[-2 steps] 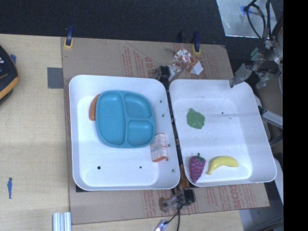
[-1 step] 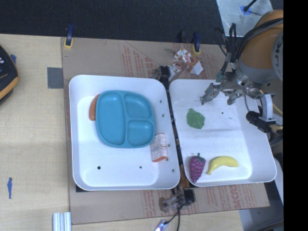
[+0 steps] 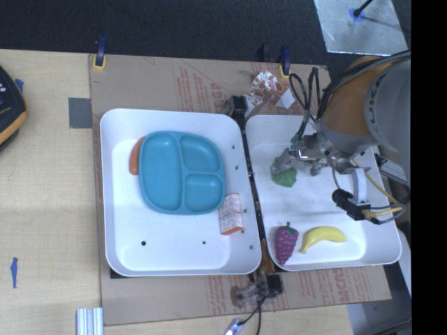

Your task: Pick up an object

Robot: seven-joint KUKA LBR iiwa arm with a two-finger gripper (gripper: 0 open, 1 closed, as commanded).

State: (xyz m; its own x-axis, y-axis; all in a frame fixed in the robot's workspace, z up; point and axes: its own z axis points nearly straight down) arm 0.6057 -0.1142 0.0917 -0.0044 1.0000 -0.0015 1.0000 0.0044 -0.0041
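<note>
Light wooden bench [image 3: 42, 208] bearing brown printed cardboard sheet [image 3: 174, 82] over middle and right. On cardboard: two white bins side by side, left bin [image 3: 119, 243], right bin [image 3: 349, 257]. Black-and-yellow device [image 3: 8, 110] at left edge. Grey tape patch [image 3: 79, 112] just left of cardboard.

I see my grey KUKA arm [image 3: 387, 103] coming in from the right of the camera view, its orange band [image 3: 346, 114] sitting just above the wrist. The wrist points down and toward the view's left, carrying the metal two-finger end effector [image 3: 290, 162] low at its tip. Black cables [image 3: 314, 93] loop over the wrist. From this overhead slant I can't make out the finger spacing.
</note>
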